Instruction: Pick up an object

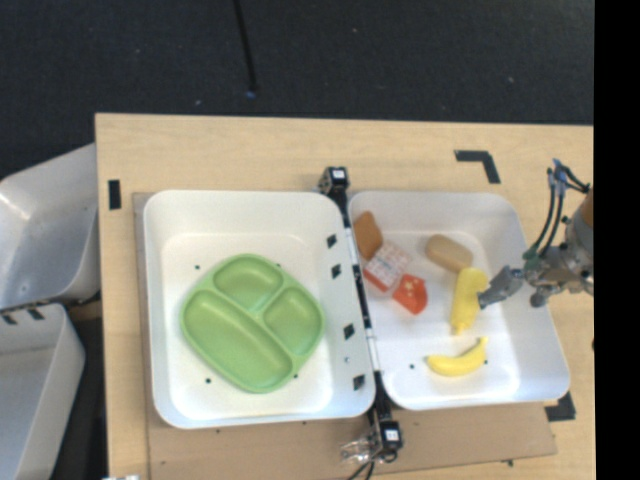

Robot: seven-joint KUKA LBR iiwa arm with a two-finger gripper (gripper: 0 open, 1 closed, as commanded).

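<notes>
Hovering just beside the yellow block (465, 299), the gripper (497, 288) is showing no readable state; light, stiff, best pinched mid-body.

We're seeing the arm (572, 258) coming in from the right edge, only its end section in frame. Cables are running down along the wrist at the far side. The gripper (497, 288) is pointing left, sitting low, with its grey tip reaching furthest left. We're not making out separate fingers at this resolution, so whether anything is between them is unclear. The wrist body is sitting just right of the tip, roughly level with it.
</notes>
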